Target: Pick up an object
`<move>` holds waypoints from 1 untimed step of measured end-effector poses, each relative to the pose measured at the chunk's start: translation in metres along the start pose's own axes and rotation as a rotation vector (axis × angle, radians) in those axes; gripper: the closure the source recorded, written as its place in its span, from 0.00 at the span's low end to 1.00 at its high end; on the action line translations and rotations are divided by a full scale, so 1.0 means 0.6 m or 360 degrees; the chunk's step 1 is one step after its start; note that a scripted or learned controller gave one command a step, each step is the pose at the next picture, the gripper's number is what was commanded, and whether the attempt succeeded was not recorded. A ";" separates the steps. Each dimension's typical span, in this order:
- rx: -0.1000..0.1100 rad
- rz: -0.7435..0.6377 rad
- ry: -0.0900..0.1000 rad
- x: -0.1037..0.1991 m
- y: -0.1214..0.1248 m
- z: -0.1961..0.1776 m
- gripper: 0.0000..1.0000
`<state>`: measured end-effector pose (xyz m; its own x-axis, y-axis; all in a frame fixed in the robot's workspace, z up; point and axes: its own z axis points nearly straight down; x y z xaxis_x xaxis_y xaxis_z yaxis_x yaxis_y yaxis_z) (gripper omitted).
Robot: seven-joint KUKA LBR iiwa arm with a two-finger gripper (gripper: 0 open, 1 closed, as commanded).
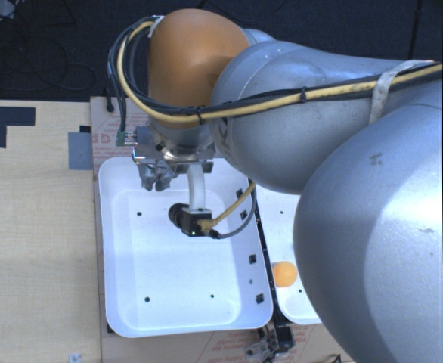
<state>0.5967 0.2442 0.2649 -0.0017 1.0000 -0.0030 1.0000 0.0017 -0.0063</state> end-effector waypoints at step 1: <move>-0.0010 -0.0003 0.0004 -0.001 0.074 -0.035 1.00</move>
<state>0.6412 0.2439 0.2856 -0.0035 1.0000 -0.0007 1.0000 0.0035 0.0001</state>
